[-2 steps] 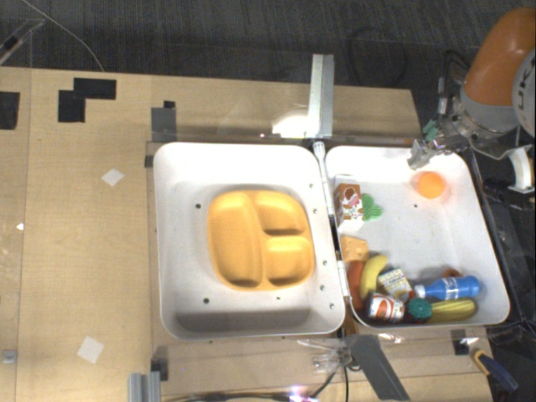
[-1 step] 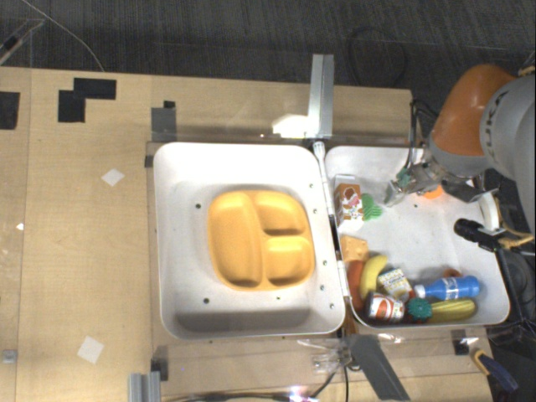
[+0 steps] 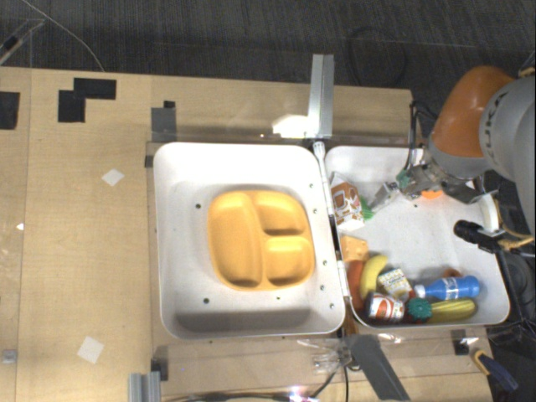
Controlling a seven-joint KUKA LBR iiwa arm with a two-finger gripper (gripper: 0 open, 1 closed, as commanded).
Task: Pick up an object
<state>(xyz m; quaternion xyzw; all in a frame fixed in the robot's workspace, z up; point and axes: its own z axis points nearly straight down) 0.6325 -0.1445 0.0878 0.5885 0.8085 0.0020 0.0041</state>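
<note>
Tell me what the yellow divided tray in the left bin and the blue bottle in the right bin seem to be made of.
The yellow three-compartment tray looks like moulded plastic: uniform colour, rounded edges, soft matte sheen. The blue bottle with a white cap also looks plastic, slightly glossy, with a highlight along its side; at this size its material stays a guess.

Arm: grey with orange band, reaching in from the right, wrist bent downward.
Gripper: low, pointing left.
</note>
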